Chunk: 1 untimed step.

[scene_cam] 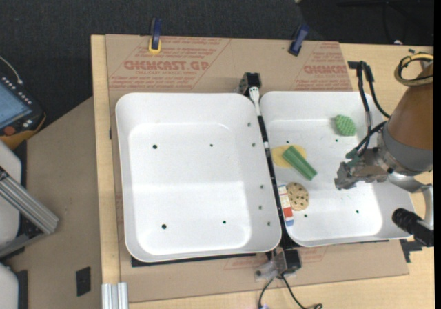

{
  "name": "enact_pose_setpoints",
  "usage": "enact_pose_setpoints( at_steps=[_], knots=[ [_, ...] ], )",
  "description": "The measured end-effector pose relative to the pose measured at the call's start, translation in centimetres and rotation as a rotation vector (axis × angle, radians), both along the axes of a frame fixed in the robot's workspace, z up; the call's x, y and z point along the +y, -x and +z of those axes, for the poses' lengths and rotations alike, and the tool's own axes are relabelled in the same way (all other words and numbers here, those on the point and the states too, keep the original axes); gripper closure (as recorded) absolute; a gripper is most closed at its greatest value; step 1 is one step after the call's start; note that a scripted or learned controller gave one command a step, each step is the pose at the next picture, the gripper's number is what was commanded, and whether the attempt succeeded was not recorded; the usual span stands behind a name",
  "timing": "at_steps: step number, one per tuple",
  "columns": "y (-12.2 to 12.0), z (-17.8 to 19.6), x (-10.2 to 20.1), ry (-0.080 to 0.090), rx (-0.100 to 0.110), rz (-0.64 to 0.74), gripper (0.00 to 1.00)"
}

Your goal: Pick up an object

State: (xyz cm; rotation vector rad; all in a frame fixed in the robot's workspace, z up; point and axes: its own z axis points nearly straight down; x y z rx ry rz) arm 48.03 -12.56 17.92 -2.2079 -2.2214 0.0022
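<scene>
1. You had the arm [413,128] reaching in from the right over the right bin [365,221], with its jaws low above the bin floor near the right side; from this angle you could not tell whether they were open or closed, and nothing showed between them.
2. Your candidates all lay in that right bin: a green block [301,162] resting partly on a yellow piece [279,156] near the left wall, a round cookie [298,196] just below them beside a small red and white packet [286,205], and a green lump [344,124] toward the back.
3. The left bin [186,170] sat beside it, likely kept as the drop side.
4. The green block looked nearest the jaws, though apart from them, so I judged the pick not yet made.
</scene>
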Motion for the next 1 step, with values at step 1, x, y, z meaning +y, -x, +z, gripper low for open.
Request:
enact_pose_setpoints(
  at_steps=[1],
  knots=[
    [-7.20, 9.21, 7.71, 0.006, -0.022, 0.005, 1.00]
  ],
)
